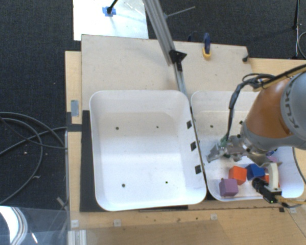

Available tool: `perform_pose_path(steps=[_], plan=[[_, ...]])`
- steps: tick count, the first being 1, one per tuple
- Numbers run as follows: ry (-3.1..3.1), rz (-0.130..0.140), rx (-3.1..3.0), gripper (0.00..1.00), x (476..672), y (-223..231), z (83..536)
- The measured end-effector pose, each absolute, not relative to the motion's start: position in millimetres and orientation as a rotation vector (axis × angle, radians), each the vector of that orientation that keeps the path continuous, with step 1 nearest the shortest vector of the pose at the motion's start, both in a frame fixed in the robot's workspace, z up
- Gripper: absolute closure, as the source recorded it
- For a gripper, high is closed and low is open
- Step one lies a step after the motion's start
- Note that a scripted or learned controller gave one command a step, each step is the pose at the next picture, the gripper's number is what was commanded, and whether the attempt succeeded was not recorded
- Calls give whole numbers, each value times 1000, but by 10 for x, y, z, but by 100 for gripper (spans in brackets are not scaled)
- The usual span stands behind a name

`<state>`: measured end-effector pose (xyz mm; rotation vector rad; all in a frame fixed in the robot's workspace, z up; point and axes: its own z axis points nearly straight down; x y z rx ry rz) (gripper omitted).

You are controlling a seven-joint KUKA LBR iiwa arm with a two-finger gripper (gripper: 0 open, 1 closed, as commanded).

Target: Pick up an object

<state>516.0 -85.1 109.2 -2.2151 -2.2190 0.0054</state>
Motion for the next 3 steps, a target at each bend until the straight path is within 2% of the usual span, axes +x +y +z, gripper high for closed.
perform_pose_path(steps=[1,2,3], plan=[[-2235,-12,-2215,0,4997,-433,1944],[-2228,-7,-2233,0,5337,-1210,2805],[-2218,5,-2217,0,5252,-1196,1431]])
